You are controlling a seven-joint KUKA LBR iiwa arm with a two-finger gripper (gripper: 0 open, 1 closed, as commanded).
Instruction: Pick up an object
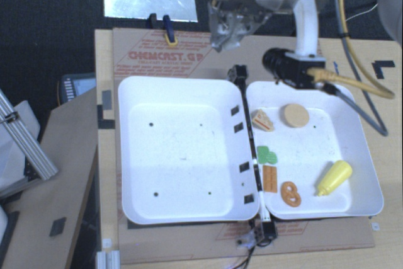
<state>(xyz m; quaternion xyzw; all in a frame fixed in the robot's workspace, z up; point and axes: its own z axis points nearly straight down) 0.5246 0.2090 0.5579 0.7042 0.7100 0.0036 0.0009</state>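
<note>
My gripper [227,31] hangs high above the back edge of the bench, over the gap between the two bins, with nothing between its fingers. In the right bin [359,135] lie a tan round disc [295,115], a sandwich wedge [262,120], a green leafy piece [266,155], an orange waffle-like strip [270,179], a pretzel [291,194] and a yellow bottle-shaped piece [334,177]. All lie well below and in front of the gripper.
The left bin [182,154] sits beside the right one, joined by a black clip strip [247,135]. A cardboard sheet [160,55] lies under both bins. A metal rail [25,142] leans at the far left.
</note>
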